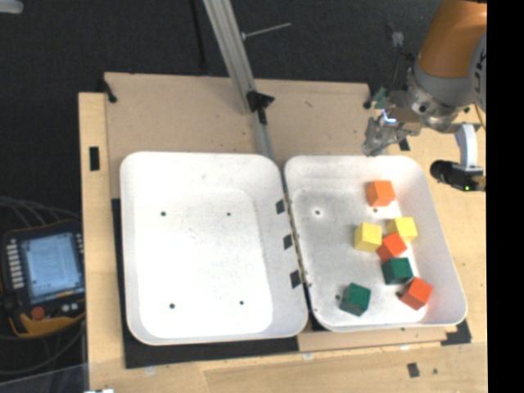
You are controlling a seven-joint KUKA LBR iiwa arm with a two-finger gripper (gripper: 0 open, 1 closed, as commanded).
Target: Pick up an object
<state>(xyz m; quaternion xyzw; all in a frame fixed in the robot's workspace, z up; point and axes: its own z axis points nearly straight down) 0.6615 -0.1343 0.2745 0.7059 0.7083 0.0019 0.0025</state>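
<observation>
The right bin [327, 188] holds several small cubes. An orange cube [380, 192] lies near its far side. Two yellow cubes [368, 237] [405, 228] sit mid-bin with an orange one [393, 245] between them. A green cube [398, 269] and another orange cube [416, 292] lie closer to the front right, and a second green cube [355, 298] rests near the front edge. My gripper [377, 141] hangs above the bin's far rim, well above and behind the cubes, with nothing seen between its fingers.
The left bin [201, 244] stands beside the right one. A slanted metal pole [237, 64] crosses the back of the bench toward the gap between the bins. A handheld screen unit [45, 273] lies off the bench at the left.
</observation>
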